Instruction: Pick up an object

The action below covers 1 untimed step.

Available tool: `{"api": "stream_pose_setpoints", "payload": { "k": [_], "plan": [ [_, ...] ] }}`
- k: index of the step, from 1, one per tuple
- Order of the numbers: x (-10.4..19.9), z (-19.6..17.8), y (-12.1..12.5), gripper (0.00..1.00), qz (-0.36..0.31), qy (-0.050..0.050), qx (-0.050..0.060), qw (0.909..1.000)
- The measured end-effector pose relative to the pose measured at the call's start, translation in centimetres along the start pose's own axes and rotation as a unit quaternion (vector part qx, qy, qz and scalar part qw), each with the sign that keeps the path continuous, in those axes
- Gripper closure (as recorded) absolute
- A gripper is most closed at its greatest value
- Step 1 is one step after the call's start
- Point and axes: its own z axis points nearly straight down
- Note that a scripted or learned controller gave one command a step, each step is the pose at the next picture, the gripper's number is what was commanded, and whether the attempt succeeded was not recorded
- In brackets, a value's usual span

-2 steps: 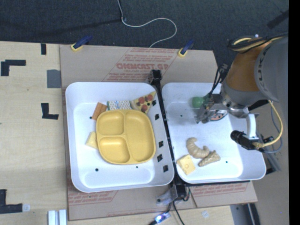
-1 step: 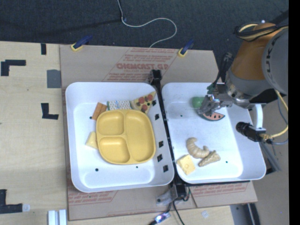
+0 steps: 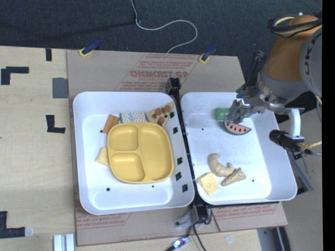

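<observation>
Tool (image 3: 234, 112) low in right bin (image 3: 272, 156), over the watermelon slice (image 3: 238, 127).
You can't tell its finger state from here. Slice lies at the bin's far side, green piece (image 3: 221, 113) just beside it.

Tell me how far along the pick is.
Done: the hand has reached the right bin, low over the watermelon slice. In hand: nothing visibly gripped. Left: grasping and lifting; the slice lies on the bin floor beside a green piece.

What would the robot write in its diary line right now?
hand: low in right bin | over watermelon slice | grasp unconfirmed | yellow plate: left bin
</observation>
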Motion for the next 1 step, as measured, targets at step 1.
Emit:
{"api": "stream_pose_setpoints", "payload": {
  "k": [1],
  "plan": [
    [2.91,-0.49,5.12,1.0,-0.002,0.0,0.0,1.0]
  ]
}}
